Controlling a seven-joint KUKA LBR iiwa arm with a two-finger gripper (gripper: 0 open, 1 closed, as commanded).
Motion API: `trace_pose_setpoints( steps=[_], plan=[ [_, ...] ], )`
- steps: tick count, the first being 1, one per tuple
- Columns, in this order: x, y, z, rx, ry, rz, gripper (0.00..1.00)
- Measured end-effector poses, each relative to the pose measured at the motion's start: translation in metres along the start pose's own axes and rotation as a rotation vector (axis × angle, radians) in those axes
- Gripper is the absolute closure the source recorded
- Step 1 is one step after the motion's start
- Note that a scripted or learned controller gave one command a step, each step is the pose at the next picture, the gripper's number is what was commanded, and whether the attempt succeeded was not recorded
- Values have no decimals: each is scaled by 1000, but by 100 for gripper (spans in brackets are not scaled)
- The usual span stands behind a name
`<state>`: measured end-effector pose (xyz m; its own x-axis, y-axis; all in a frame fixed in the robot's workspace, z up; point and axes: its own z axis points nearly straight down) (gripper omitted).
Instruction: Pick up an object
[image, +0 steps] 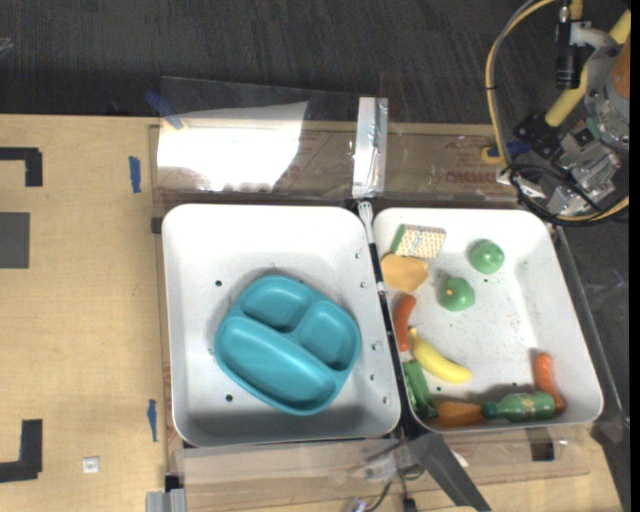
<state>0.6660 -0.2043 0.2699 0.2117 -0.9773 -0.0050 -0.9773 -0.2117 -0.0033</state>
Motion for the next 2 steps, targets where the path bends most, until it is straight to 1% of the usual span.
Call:
trace_pose_setpoints(
  steps=[1,2],
  plan=[
    [-2,-1,36,-5,-4,-301,100],
    [5,0,61,-5,-3,-658,100]
  ],
)
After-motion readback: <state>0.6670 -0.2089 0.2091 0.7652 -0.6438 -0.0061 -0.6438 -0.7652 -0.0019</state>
